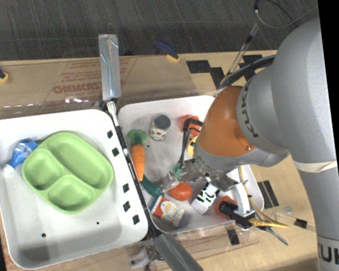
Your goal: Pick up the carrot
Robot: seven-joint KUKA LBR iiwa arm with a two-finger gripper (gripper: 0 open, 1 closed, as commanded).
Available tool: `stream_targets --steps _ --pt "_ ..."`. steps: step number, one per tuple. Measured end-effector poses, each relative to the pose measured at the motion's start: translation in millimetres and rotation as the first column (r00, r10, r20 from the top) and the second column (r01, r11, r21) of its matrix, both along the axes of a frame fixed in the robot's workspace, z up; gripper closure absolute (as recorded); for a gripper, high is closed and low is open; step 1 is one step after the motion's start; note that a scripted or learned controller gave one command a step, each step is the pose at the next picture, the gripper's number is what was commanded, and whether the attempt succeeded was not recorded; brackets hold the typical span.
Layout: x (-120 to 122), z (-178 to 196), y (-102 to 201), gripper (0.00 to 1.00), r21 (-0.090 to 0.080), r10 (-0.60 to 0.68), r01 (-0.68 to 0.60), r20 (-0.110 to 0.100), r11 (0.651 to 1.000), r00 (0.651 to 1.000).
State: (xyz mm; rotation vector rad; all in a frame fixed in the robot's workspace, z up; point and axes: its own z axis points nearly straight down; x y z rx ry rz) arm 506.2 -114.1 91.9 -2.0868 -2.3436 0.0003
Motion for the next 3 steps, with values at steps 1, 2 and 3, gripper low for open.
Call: stream_targets --steps 1,2,3 --pt "59 0 -42 1.0 -0.003 -0.193 0.193 0.001 0.981 0.981" --pt "78 104 -86 1.0 -0.002 -0.375 0.375 0.001 0.927 0.927" --pt "27 1 -54 1.0 -0.001 -0.345 0.345 0.0 0.939 0.939"
